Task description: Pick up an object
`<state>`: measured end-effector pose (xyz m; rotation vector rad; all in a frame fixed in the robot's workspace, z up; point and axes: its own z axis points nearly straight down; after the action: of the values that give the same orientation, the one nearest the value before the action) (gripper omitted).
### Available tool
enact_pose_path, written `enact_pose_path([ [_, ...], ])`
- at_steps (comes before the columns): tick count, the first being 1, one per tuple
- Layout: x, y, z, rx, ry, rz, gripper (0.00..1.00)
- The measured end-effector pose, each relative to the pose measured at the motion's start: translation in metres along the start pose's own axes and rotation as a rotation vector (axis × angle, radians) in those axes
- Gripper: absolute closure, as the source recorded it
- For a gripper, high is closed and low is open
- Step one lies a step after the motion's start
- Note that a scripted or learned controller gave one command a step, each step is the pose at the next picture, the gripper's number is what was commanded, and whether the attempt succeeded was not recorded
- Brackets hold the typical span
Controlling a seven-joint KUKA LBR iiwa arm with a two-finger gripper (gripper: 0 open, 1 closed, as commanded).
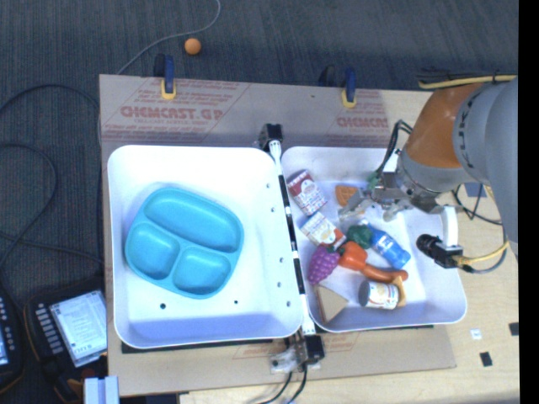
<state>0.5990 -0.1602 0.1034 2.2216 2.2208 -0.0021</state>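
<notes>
**Reaching into a crowded right bin: where this pick could slip**

Looking down from the camera view, I see my gripper (pixel 386 199) low over the right bin (pixel 438 305), near its far edge, with metal prongs splayed above the toys. I cannot tell how wide it stands, and nothing shows pinched in it.

The candidates lie heaped toward the bin's left wall and middle: a red-and-white packet (pixel 306 191) by the far left corner, a small carton (pixel 320 228) below it, purple grapes (pixel 323 264), an orange carrot (pixel 368 261), a blue bottle (pixel 390 248), a small can (pixel 380 294) and a tan wedge (pixel 330 303) near the front edge. An orange piece (pixel 346 194) sits just beside my tool.

My worry is the crowding. The carrot, bottle and a green piece (pixel 360 233) touch or overlap, so closing there could catch two things, or nudge one aside and close on air. Rounded items may squirt out.

The left bin (pixel 126 175) carries a blue divided tray (pixel 184 241), well apart from my reach.
</notes>
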Motion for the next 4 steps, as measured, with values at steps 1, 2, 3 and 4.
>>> enact_pose_path([
  [1,0.03,-0.091,0.015,-0.01,-0.003,0.001,0.0],
  [2,0.028,-0.089,0.003,-0.015,-0.006,0.002,1.0],
  [3,0.091,-0.037,-0.082,-0.002,0.001,-0.002,1.0],
  [4,0.129,-0.107,-0.106,0.0,0.0,-0.001,1.0],
])
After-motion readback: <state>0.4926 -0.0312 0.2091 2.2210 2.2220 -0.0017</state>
